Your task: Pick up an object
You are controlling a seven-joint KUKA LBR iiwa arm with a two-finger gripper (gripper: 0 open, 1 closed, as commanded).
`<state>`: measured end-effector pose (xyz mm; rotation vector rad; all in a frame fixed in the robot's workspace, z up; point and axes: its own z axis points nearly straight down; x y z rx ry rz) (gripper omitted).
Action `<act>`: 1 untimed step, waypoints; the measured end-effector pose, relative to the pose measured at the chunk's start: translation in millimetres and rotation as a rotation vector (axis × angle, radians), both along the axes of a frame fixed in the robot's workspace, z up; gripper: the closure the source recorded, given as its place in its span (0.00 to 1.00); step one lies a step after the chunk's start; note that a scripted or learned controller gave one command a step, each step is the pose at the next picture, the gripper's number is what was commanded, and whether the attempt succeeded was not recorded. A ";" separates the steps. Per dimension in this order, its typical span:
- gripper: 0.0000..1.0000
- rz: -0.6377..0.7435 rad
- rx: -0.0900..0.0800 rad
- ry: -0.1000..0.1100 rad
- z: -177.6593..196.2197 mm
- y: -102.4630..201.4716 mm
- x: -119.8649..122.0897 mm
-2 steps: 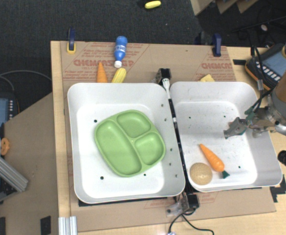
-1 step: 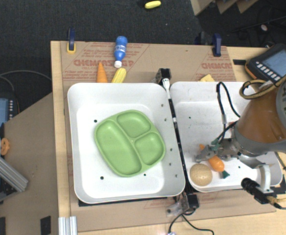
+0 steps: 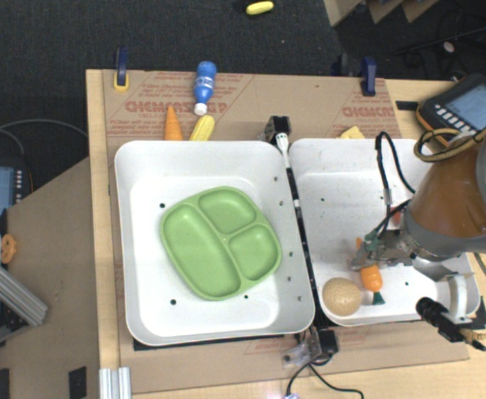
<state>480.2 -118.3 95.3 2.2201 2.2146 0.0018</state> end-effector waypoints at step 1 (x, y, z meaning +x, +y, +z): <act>1.00 0.014 0.005 -0.009 95.2 78.5 54.8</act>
